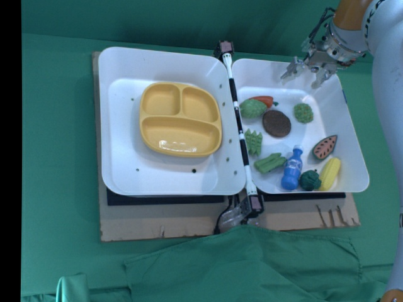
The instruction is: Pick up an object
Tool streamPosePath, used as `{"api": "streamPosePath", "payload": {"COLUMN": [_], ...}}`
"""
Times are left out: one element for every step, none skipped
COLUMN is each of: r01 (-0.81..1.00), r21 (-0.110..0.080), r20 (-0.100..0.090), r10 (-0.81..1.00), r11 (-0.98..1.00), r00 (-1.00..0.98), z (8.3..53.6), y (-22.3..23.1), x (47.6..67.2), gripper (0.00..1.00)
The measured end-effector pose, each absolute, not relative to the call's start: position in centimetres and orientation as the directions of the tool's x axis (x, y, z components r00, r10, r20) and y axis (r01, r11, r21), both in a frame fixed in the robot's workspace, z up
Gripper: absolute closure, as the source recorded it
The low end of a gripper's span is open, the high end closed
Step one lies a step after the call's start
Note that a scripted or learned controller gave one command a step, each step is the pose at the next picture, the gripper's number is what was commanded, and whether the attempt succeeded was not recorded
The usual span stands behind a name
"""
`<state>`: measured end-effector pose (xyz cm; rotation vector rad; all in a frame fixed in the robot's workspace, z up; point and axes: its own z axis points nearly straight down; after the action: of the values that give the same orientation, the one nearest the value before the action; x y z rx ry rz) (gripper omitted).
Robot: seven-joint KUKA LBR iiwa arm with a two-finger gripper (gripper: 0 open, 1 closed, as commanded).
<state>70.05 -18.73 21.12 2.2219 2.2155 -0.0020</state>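
The gripper hovers over the far edge of the right bin, its jaws spread apart with nothing between them. Below it lie toy foods: a brown patty, a blue bottle with its long axis running near to far, cap pointing away, and a corn cob lying likewise. The left bin holds a yellow divided plate.

The bench is covered with green cloth, and on it lies a brown cardboard sheet that carries the left white bin and the right white bin side by side.
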Motion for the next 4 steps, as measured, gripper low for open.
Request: {"api": "streamPosePath", "payload": {"r01": [1.000, 1.000, 1.000, 1.000], "r21": [0.004, 0.004, 0.002, 0.001], "r20": [-0.005, -0.005, -0.004, -0.004], "r10": [1.000, 1.000, 1.000, 1.000], "r11": [-0.003, -0.003, -0.003, -0.003], "r00": [0.003, 0.003, 0.003, 0.003], "z": [21.3, 21.3, 20.7, 20.2], "y": [-18.7, -18.7, -18.8, -18.8], "x": [70.1, 70.1, 70.1, 70.1], "gripper": [0.00, 0.00, 0.00, 0.00]}}
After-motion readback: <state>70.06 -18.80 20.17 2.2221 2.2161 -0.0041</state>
